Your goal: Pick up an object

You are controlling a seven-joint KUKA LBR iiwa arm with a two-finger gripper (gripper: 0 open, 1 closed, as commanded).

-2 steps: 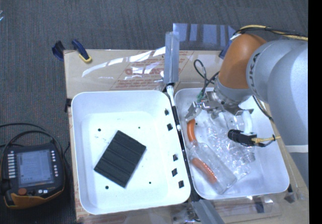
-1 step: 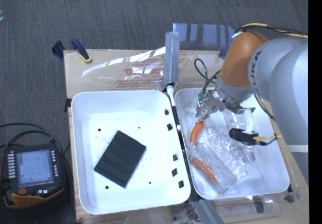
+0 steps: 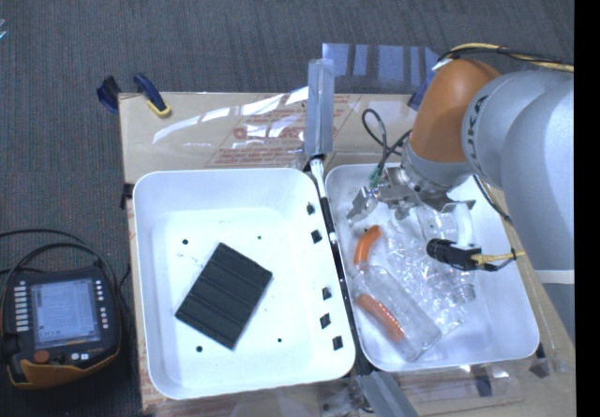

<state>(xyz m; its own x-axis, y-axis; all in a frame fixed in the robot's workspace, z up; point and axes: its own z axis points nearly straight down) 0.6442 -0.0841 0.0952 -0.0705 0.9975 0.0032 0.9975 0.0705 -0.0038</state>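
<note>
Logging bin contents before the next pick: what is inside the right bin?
The right bin holds clear plastic bottles and orange pieces, with the gripper at its upper left. The arm covers the bin's upper right corner.

A teach pendant [image 3: 58, 320] is seen on the grey carpet [image 3: 187, 22] at lower left; blue clamps [image 3: 131, 92] are fixed at the counter [image 3: 216, 129] corner.

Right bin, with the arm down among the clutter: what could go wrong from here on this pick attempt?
1. The clear plastic bottle lies among crinkled transparent wrap; the gripper may close on the wrap or slip off the smooth plastic.
2. The orange pieces lie tight against the bottle, so a grasp could catch two things or nudge them away.
3. The gripper works near the right bin wall beside the divider, risking a bump.
</note>
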